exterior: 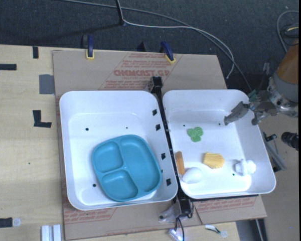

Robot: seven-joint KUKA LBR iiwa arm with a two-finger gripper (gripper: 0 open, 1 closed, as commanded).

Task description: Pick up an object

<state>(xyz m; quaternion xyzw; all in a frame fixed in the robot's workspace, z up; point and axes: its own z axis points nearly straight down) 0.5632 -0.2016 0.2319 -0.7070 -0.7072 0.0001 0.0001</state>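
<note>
Jaws on the gripper (239, 112) stand spread apart with nothing between them, hanging above the right bin (218, 100) near its far right corner. Nearest in that bin lie a white egg-shaped piece (192, 175), an orange stick (180, 162) just beside it, a yellow block (213, 160) and a small white object (245, 167). Farther back sits a green piece (194, 133). A blue divided plate (125, 167) rests in the left bin (108, 102) on the counter (20, 134).
</note>
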